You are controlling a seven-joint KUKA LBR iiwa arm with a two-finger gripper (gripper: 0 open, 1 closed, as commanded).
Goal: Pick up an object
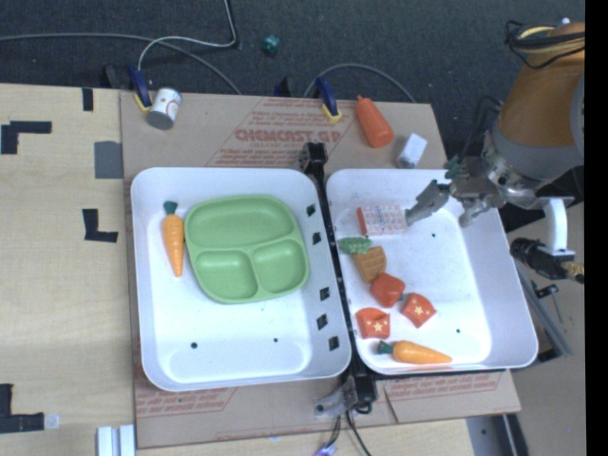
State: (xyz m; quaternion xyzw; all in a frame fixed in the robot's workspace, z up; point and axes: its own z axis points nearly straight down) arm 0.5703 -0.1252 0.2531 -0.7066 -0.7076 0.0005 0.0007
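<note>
Right bin held the pickable items: a flat pink-and-white packet near the upper left, a green leafy piece touching a tan waffled block, three glossy red chunks, and a smooth plastic carrot lying along the front wall. Gripper hung over the bin's upper part, just right of the packet; fingers were spread apart, nothing between them. Left bin carried a matte green three-compartment tray with a second carrot beside it. On the cardboard surface behind: an orange tapered bottle-like toy, a small white block, and a can.
</note>
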